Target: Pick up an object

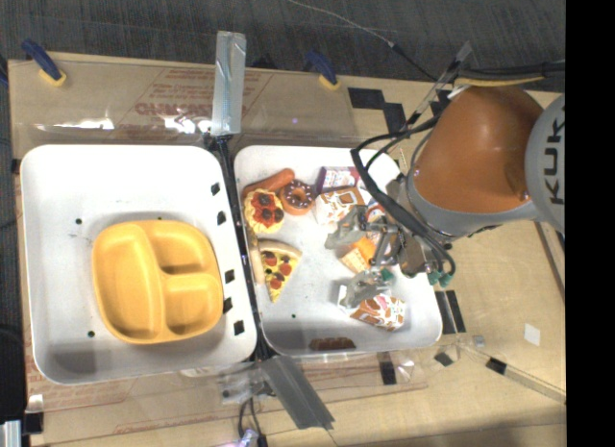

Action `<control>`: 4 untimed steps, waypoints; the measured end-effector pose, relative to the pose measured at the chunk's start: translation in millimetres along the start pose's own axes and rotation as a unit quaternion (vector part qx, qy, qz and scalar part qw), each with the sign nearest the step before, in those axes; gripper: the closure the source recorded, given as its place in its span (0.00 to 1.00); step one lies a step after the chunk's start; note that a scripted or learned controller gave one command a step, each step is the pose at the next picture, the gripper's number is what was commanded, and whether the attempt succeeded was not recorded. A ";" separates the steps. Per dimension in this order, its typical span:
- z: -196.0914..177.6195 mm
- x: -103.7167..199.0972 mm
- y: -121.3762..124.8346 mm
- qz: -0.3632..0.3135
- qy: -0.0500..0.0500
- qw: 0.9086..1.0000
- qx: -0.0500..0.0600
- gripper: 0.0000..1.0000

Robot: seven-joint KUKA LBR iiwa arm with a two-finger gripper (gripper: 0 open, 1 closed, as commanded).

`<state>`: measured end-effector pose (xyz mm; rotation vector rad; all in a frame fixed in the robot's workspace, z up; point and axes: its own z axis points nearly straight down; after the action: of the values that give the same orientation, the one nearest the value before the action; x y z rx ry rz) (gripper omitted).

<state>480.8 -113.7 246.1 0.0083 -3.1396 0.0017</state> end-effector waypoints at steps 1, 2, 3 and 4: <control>65.7 -53.8 -66.3 0.068 0.001 0.998 -0.001 0.00; 151.9 3.7 -73.4 0.118 -0.001 0.993 -0.001 0.00; 150.8 -69.6 -94.8 0.014 -0.004 1.000 0.001 0.00; 151.8 -94.2 -94.2 -0.056 -0.003 0.998 0.000 0.00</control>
<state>575.2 -207.5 94.3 0.1850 -3.1395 0.0004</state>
